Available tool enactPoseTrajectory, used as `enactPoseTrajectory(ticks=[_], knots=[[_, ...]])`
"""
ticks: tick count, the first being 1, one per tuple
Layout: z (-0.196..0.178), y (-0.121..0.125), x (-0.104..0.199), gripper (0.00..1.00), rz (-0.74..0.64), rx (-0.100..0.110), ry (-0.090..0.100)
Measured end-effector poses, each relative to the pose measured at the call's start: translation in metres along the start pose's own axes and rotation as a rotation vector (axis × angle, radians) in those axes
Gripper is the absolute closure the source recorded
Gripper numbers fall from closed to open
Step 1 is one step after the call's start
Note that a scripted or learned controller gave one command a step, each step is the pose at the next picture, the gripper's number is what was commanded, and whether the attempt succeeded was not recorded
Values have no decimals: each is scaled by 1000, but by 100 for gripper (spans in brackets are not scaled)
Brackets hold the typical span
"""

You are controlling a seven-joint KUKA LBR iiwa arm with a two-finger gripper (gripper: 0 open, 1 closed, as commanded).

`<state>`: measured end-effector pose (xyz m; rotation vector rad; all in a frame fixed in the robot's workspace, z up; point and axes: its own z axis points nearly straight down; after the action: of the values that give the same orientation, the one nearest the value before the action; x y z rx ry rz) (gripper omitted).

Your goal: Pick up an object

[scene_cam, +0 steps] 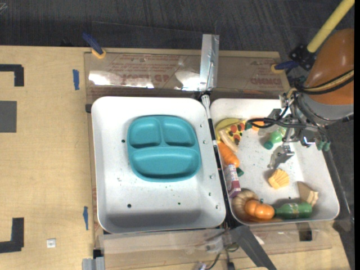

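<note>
Nearest the camera, along the front wall of the right-hand shallow white bin (332, 207), lie a round orange toy fruit (259, 210), a dark green cucumber-shaped toy (293, 209) with its long axis running left to right, and a tan block (309, 194). They sit crowded against the wall, probably pushed there by sliding.

Just beyond them, on open bin floor, rests a small yellow wedge-shaped toy (278, 179), the likeliest target: it stands apart from its neighbours, so the approach is clear. It is stubby, and its slightly longer axis seems to run left to right.

Directly above it hangs the grey pincer (281, 157), pointing down. Whether its tips are apart or together cannot be told at this size; nothing is visibly held.

Along the bin's left wall lie a pink tube (232, 176) and an orange carrot-shaped toy (227, 152), both pointing front to back. Farther back sits a yellow banana-shaped toy (227, 125).

The left white bin (107, 167) holds a teal 3-compartment plastic plate (163, 147), on the wooden table (45, 151).
</note>
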<state>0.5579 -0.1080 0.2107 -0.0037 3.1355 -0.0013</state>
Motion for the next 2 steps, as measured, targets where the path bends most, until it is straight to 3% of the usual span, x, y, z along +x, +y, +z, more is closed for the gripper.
enactPoseTrajectory(ticks=[1,2], knots=[[113,-39,-54,0,107,1,-5],[122,-88,6,0,-15,2,-3]])
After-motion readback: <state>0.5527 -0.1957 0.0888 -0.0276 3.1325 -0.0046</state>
